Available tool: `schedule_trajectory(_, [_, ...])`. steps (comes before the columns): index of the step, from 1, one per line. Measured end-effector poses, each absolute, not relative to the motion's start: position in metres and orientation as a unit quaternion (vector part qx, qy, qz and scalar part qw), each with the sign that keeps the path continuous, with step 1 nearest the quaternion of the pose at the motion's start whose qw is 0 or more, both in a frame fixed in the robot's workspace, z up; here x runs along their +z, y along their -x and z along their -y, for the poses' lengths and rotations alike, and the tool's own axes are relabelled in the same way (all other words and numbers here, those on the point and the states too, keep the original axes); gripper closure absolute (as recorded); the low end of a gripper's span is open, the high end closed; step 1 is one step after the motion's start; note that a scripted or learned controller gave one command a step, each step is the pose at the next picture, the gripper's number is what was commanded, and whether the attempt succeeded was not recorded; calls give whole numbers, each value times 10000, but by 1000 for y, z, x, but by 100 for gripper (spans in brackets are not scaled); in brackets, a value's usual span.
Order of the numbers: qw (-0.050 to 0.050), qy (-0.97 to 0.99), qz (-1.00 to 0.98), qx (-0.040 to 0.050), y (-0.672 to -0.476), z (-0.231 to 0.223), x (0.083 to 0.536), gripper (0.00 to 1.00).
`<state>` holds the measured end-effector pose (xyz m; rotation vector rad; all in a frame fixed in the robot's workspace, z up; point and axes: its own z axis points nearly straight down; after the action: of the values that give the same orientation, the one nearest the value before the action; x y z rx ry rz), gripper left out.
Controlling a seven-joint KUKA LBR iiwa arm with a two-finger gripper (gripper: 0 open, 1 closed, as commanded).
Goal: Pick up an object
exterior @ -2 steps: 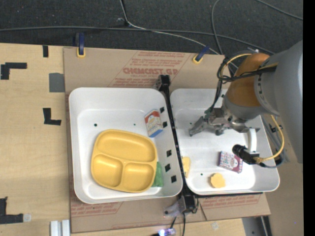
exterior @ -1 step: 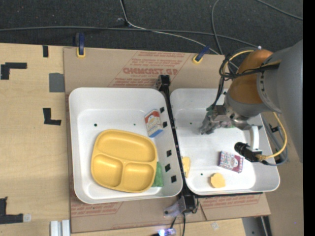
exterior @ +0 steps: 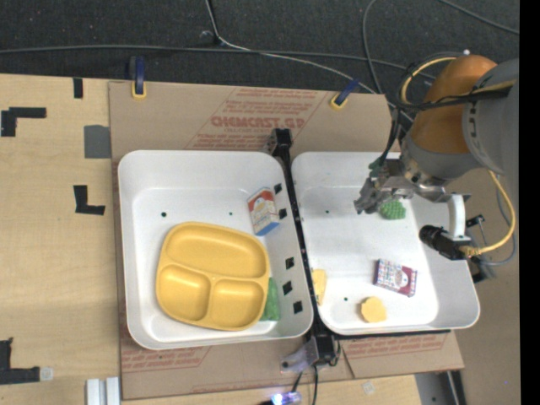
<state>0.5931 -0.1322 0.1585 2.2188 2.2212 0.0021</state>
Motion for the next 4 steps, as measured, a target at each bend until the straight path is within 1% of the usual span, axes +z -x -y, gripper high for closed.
schedule_trajectory(1, [12, -7067, -7076, 6, -594, 132, 211, 100])
schedule_trajectory(2, [-6, -7059, -7083, -7, -584, 88, 205, 100])
schedule_trajectory(3, [-10, -7055, -7087, -3, -572, 40, 217, 100])
schedule_trajectory(4, [-5, -7054, -7088, -3, -574, -11, 219, 100])
